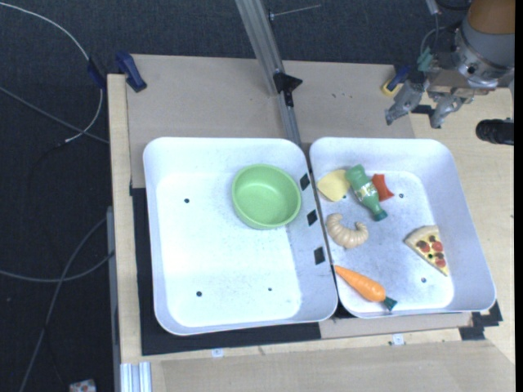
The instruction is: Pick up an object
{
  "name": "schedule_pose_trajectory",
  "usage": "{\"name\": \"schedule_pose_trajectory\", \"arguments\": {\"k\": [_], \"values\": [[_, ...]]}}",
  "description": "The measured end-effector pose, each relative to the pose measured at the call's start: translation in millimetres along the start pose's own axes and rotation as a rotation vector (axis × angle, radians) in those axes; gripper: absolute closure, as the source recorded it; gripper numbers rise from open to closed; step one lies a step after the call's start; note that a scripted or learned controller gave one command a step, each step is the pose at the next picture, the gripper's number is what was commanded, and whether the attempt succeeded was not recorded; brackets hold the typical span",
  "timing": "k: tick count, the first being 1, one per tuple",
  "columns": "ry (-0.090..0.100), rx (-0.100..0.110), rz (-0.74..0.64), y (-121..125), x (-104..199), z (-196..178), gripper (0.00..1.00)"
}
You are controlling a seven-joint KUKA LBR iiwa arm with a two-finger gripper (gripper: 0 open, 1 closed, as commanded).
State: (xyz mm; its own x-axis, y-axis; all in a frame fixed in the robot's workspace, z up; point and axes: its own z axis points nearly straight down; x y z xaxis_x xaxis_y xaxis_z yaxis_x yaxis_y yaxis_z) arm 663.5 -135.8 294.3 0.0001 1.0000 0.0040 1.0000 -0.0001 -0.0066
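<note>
The gripper (418, 114) hangs at about one o'clock in the camera view, above the bare bench just beyond the far rim of the right bin (466, 219), with its two fingers spread wide and nothing between them. No object has been chosen yet, so the pick looks to be at its very start. The candidates all lie in the right bin: a green bottle (365, 191) toward the bin's eleven o'clock, touching or nearly touching a yellow piece (332, 185) on one side and a small red piece (382, 188) on the other; a croissant (348, 231) near the middle left; a pizza slice (428, 247) at about four o'clock, well apart from the rest; and a carrot (362, 284) at seven o'clock, lying close to the near rim. The left bin (180, 243) holds a green bowl (265, 195) toward its one o'clock. The likeliest trouble is the crowded bottle group, where a descending finger could land on a neighbour and push things aside instead of closing around one. The carrot sits near the sloping wall, which may block a finger. The flat pizza slice may give the fingers little to close on.
</note>
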Motion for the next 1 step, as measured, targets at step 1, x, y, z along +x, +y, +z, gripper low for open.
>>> {"name": "schedule_pose_trajectory", "arguments": {"k": [1], "values": [[0.0, 0.007, -0.003, 4.8, 9.5, 50.8, 0.0]]}}
